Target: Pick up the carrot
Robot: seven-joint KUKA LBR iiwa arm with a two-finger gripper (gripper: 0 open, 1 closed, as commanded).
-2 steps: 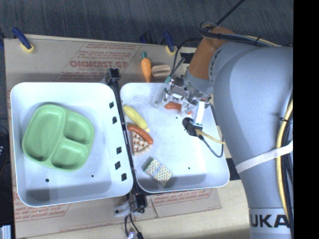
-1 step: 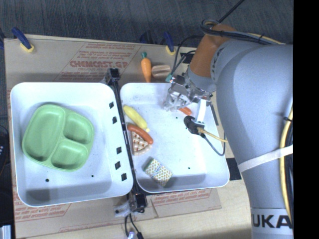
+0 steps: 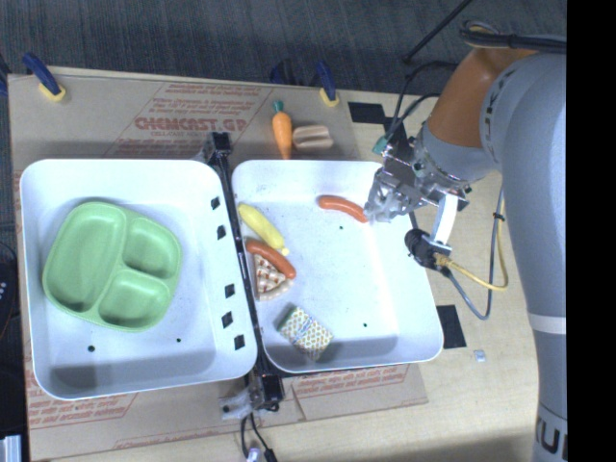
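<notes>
The carrot (image 3: pixel 281 132), orange with a green top, lies on the cardboard behind the right bin (image 3: pixel 385 296), outside it, beside a small brown and white piece (image 3: pixel 312 139). My gripper (image 3: pixel 383 203) hangs over the right bin's far right part, close to the right end of a red sausage (image 3: pixel 342 207). It is well to the right of the carrot and nearer the front. Nothing shows between its fingers.
The right bin also holds a yellow corn-like piece (image 3: pixel 262 226), a second sausage (image 3: pixel 269 255), a pizza slice (image 3: pixel 269 277) and a patterned block (image 3: pixel 306 331). The left bin (image 3: pixel 115 364) bears a green divided plate (image 3: pixel 113 264). Blue clamps (image 3: pixel 45 75) sit on the bench's far edge.
</notes>
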